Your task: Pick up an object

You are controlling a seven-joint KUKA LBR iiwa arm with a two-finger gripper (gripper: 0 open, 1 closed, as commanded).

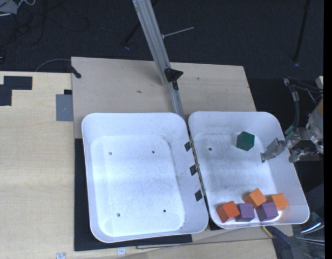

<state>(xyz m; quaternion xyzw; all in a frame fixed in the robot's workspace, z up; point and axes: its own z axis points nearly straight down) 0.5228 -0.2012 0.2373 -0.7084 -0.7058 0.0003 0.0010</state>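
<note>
— Where's your nearest target?
— The small green cube (245, 141) sits in the right white bin (219, 125), near your claw (275, 149), at its ten o'clock.
— Claw state?
— You can't tell from here; nothing visibly held.

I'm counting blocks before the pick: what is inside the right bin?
The right bin holds a green block alone and, at its near edge, three orange and two purple blocks clustered. Anything hidden under that cluster cannot be seen.
</note>
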